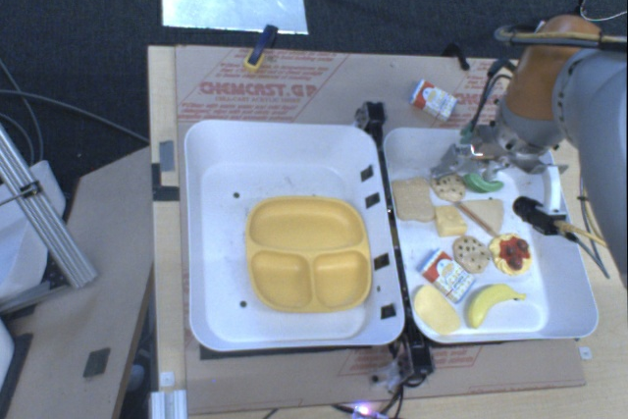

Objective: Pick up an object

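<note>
My gripper (469, 158) hangs low over the back of the right bin (579, 309), reaching in from the right. Just below it lies a green curved toy (484, 181), with a chocolate-chip cookie (448, 186) beside it on the left. Nothing is seen held. The same bin also holds a bread slice (413, 199), a cheese cube (450, 221), a tan wedge (483, 213), a second cookie (471, 253), a red-topped tart (511, 253), a small carton (449, 276), a banana (491, 303) and a pale yellow piece (436, 310).
The left bin (211, 162) holds a yellow divided plate (308, 252). A red and white carton (433, 99) lies on the cardboard behind the right bin. A blue and yellow tool (261, 47) lies at the back left.
</note>
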`<state>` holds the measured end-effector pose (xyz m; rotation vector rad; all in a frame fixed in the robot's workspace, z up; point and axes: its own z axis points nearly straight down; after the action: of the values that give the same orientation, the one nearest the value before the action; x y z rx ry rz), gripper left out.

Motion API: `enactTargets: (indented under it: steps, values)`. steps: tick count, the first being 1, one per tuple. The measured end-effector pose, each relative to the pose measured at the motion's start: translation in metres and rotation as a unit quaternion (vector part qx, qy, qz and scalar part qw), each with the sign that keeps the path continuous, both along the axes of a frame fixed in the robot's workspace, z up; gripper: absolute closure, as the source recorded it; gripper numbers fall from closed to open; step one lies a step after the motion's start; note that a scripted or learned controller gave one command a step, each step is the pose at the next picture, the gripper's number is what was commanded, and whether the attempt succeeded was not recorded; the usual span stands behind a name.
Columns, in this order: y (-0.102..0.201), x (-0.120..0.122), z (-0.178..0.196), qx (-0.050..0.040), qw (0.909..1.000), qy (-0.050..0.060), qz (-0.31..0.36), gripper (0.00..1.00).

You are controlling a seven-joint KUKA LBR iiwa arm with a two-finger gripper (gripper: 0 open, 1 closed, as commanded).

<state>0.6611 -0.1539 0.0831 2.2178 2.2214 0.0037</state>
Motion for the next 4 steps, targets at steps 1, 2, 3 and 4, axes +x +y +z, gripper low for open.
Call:
enactTargets:
  steps: [1,2,3,4]
  values:
    - [-0.006,0.009,0.004,0.0000,1.0000,-0.001,0.001,0.00]
    - [-0.053,0.008,0.003,0.0021,1.0000,0.001,-0.001,0.00]
    - [-0.033,-0.016,0.005,-0.0012,1.0000,-0.002,0.000,0.00]
    - [-0.014,-0.040,0.005,-0.0013,1.0000,-0.003,-0.001,0.00]
